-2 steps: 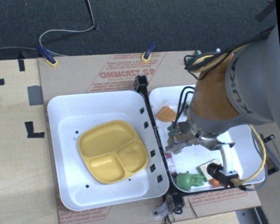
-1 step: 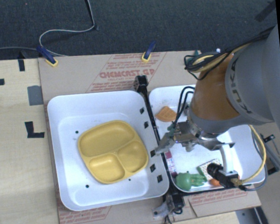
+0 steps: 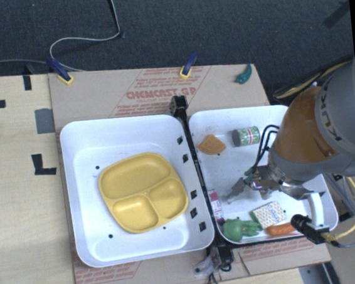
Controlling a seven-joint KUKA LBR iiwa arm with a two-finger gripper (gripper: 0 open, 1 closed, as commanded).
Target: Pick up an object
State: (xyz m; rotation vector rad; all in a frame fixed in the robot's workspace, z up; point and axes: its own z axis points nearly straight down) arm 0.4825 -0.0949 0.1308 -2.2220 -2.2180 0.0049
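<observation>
Arm came in from the right, gripper [image 3: 238, 190] low over the middle of the right bin [image 3: 222, 116]. Jaws looked apart, nothing visible between them. So no pick yet, by my read: approach stage, with grasp and lift left to do.

Candidates were all in the right bin: orange piece [image 3: 212, 144] and small green-labelled can [image 3: 246, 136] near the far wall, green toy [image 3: 239, 228], patterned packet [image 3: 268, 213] and orange-red item [image 3: 279, 229] along the near wall. None of them touched the fingers. Gripper sat over bare bin floor between the two groups, so the target was unclear.

Left bin [image 3: 80, 180] held only a yellow divided tray [image 3: 143, 191].

Hard to make out: the wrist and orange band covered the bin's right part, so anything under there was hidden. Fingertips were small and blurred; whether they touched the floor couldn't be told. A narrow dark item [image 3: 215, 205] by the divider was unidentifiable.
</observation>
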